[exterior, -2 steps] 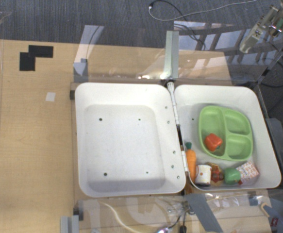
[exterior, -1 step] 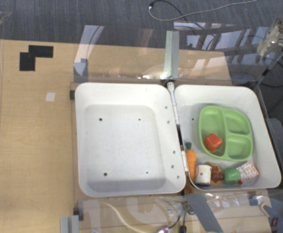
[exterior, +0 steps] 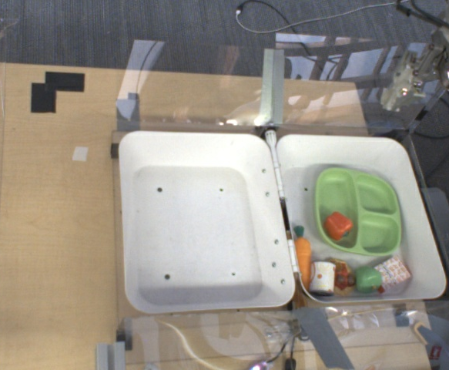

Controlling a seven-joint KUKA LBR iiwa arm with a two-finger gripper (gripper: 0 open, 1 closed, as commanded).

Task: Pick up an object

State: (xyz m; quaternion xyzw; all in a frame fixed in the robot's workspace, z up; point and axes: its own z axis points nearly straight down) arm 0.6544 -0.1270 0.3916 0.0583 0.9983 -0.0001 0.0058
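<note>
red obj sits in the green divided tray, left compartment, in the right bin. carrot, small jar & a green piece lie just below the tray. gripper hangs well up-right of the tray, outside the bin; can't tell its fingers' state. step looks like pre-approach. next: come over the tray, descend on one item.

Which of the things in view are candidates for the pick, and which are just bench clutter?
Candidates, all in the right bin:
- red-orange item in the green divided plate
- carrot
- small jar
- green item
- patterned packet

Just lying about:
- left bin
- black tape marks on the bench
- cable on the floor
</note>
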